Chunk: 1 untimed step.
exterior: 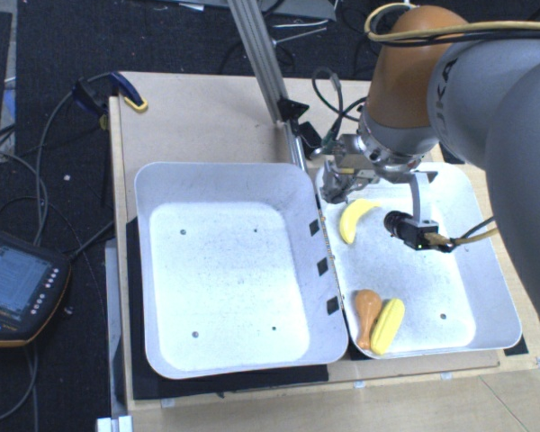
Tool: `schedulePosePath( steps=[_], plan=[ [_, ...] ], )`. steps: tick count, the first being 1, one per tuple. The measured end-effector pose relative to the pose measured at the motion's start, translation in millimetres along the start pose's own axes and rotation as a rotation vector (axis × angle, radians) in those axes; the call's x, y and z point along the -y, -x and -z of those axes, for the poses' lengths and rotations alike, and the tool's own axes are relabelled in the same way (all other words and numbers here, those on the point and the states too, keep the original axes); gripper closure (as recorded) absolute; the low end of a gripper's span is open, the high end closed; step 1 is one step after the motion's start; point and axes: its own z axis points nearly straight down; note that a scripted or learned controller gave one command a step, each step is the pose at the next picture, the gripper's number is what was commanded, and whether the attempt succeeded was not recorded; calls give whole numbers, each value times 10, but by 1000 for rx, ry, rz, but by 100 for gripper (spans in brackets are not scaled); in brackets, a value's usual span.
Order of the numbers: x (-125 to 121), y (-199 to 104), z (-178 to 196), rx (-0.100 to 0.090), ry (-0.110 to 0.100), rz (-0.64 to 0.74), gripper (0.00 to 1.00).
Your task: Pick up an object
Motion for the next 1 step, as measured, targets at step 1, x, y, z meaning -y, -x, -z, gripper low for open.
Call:
schedulePosePath(
  steps=[1],
  plan=[
    [-117, -592, -24, 0, -1, 0, 100]
  ],
)
